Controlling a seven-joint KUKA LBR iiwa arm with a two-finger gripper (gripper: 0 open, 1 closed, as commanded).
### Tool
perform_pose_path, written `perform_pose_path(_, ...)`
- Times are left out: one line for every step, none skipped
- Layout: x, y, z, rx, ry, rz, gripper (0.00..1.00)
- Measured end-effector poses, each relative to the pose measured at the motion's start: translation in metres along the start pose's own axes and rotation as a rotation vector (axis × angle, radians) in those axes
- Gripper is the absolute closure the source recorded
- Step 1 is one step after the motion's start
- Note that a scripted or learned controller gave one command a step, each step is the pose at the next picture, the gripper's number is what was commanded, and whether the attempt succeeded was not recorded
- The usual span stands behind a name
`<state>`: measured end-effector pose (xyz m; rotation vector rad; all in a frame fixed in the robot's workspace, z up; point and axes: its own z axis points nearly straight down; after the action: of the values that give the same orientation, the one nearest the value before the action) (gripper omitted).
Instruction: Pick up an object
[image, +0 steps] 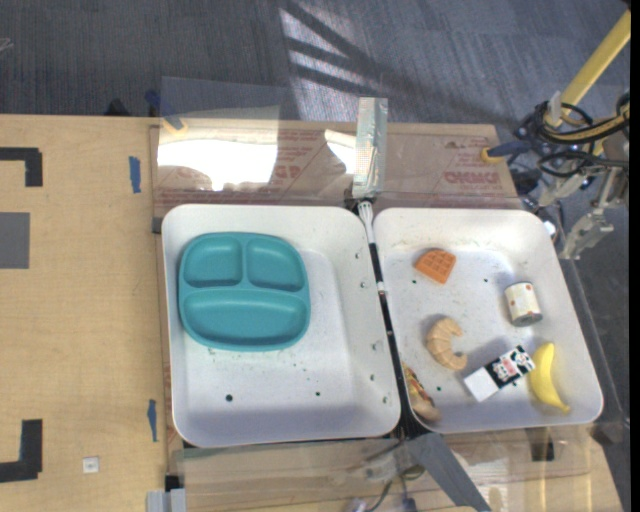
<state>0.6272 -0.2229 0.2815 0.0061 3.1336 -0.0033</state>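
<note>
On the wooden bench (80, 300), two white bins (330, 400); tool (585, 235) state unclear.

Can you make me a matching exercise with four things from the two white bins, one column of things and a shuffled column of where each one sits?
Things
1. teal divided plastic plate
2. orange waffle-patterned square
3. yellow banana
4. tan croissant

Places
A. middle of the right bin
B. left bin, toward its far left
C. near right corner of the right bin
D. far part of the right bin

Pairs: 1-B, 2-D, 3-C, 4-A
</note>
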Motion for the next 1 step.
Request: perform_pose_path(-0.0247, 0.0709, 0.1278, -0.004, 0.012, 0.215, 0.0)
